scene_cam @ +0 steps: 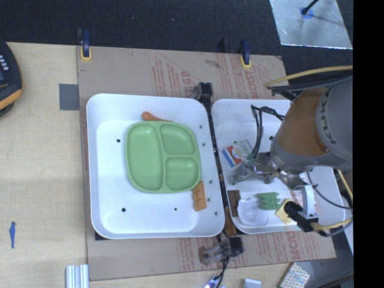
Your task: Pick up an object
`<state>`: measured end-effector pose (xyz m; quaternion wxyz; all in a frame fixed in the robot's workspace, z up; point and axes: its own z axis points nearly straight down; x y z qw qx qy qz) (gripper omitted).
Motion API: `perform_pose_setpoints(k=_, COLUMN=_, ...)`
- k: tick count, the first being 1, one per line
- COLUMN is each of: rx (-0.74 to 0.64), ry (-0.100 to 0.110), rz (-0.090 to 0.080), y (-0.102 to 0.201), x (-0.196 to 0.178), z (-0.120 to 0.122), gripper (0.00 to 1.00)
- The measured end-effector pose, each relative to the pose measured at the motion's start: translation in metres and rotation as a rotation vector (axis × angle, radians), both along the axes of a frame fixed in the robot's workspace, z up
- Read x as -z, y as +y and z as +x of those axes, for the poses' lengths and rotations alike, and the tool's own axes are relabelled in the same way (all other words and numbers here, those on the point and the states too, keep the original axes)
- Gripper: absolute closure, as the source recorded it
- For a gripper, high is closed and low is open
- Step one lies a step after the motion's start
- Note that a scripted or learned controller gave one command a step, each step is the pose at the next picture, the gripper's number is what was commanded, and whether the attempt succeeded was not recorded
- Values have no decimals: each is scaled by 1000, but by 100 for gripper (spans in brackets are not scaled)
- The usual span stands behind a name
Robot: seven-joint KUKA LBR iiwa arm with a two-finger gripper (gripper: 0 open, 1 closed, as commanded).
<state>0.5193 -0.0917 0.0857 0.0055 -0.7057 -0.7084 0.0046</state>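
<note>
My gripper [243,173] is low over the right bin [231,116], near its left wall, with the grey arm and its orange band [300,131] covering the bin's right half. Just up and left of the gripper lies a small white packet with red and blue print [231,155]. Below the gripper sit a green leafy piece [268,199], a clear round lid or cup [248,212], a yellow piece [283,213] and a small brown piece [233,195]. I see nothing held in the gripper.
The left bin [102,161] holds a green divided plate [162,156], an orange piece [151,117] poking out behind it and a brown wafer-like piece [198,196] at its lower right. Black cables loop over the right bin.
</note>
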Motion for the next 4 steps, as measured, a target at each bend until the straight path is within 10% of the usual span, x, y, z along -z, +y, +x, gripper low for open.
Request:
perform_pose_setpoints(k=2, rx=-3, ry=-17, rz=-1, y=-1, x=-7, z=124, gripper=0)
perform_pose_setpoints(k=4, rx=-3, ry=-11, rz=-1, y=0, x=-6, z=137, gripper=0)
